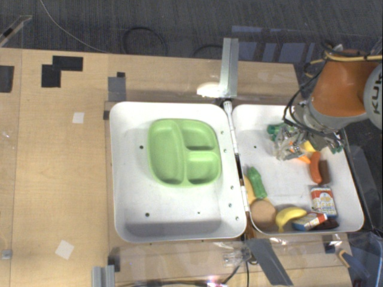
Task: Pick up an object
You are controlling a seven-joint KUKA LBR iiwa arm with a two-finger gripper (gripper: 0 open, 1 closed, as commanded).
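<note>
- Dark carpet runs behind a pale wooden table (54, 178), which carries two white bins side by side.
- Left bin (128, 220): it holds a green divided tray (182, 151), lying flat near the middle. Nothing small enough to pick lies here.
- Right bin (263, 121): the pickable things are all here. A green bottle (257, 182) lies against the left wall, with a brown ball (262, 210) just below it and a banana (289, 216) beside that.
- Further right, a red marker (314, 222) lies along the lower edge, a small red-and-white box (322, 199) stands above it, and an orange-and-brown sausage shape (317, 169) lies above the box.
- Far right, the arm (341, 88) reaches in, and its tool (288, 143) hangs low over the upper part of the right bin. I cannot tell whether it is released or clenched, and nothing can be seen held in it.
- Small items, green and yellow-orange, crowd around the tool; what they are is too blurred to say.
- To do this step well, my judgement is: aim at one item standing apart, such as the sausage shape or the bottle, straddle its narrow side, go fully down before closing, and lift straight up so neighbours are not dragged.
</note>
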